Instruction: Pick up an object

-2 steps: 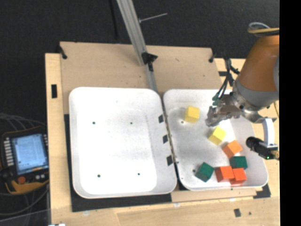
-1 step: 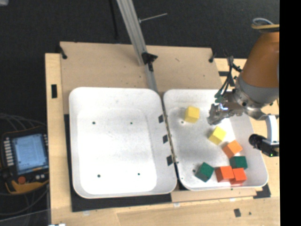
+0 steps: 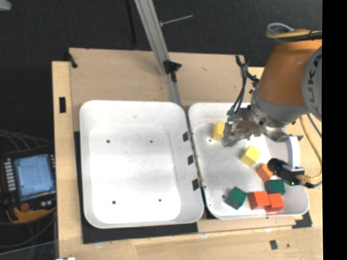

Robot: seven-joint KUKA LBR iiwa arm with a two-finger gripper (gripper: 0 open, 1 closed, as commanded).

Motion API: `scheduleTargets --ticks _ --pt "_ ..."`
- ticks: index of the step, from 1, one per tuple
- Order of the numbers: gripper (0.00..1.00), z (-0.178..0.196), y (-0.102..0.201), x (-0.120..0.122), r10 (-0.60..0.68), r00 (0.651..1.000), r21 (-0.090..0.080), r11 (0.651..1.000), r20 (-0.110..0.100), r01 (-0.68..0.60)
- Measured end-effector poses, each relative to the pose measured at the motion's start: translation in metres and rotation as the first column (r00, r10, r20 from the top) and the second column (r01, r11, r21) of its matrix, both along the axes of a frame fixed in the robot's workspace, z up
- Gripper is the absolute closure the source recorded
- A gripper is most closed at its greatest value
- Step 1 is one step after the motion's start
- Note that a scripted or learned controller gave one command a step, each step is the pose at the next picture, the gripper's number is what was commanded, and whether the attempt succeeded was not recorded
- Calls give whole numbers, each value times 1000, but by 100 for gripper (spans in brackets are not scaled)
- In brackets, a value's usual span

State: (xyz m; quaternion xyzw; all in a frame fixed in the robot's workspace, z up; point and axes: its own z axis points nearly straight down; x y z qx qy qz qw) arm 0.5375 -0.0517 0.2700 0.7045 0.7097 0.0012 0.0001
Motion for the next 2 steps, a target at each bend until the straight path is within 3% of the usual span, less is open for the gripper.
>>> scheduleTargets --ticks 2 --pt "100 -19 82 -20 -3 1000 -2 1000 -2 3"
